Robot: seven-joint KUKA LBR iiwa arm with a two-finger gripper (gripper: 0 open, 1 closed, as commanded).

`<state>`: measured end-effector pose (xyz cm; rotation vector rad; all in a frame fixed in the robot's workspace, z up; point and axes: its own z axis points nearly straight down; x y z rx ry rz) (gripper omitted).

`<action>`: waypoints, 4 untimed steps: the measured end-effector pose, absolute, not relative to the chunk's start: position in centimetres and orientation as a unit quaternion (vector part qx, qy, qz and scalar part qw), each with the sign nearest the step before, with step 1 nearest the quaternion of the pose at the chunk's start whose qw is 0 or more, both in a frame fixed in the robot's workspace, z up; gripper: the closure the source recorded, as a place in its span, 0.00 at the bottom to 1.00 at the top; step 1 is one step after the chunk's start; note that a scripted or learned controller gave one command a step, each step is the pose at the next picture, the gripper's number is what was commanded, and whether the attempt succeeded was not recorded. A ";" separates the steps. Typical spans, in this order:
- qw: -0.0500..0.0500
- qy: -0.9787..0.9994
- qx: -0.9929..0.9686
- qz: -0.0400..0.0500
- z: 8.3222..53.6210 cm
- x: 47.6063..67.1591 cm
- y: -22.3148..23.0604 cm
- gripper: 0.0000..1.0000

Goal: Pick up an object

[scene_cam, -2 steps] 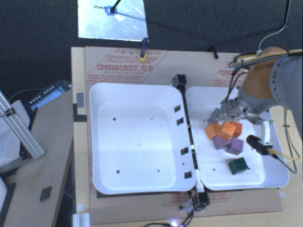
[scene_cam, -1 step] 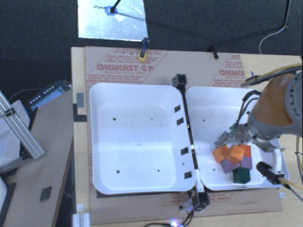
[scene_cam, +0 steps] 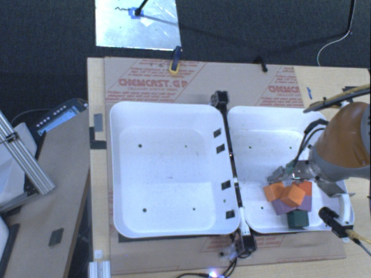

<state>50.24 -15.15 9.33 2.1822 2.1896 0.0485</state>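
A small heap of blocks lies in the near right corner of the right bin. It holds an orange block, a second orange block, a purple block and a dark green block. My gripper hangs low over the heap's far edge, right above the orange blocks. The grey wrist and the orange band hide the bin's right side. I see no block lifted off the heap.
The left bin lies beside the right one, with a black hinged divider between them. Cardboard sheeting covers the bench behind the bins. A black cable runs over the dark floor at the back.
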 end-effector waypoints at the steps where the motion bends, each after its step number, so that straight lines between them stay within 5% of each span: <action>1: 0.029 0.709 0.704 0.019 10.5 50.8 -15.0 1.00; 2: 0.001 0.710 0.704 0.002 10.1 55.4 -10.5 1.00; 3: 0.006 0.712 0.703 0.005 19.1 64.2 -5.1 1.00; 4: 0.003 0.711 0.703 0.004 25.2 63.6 1.7 1.00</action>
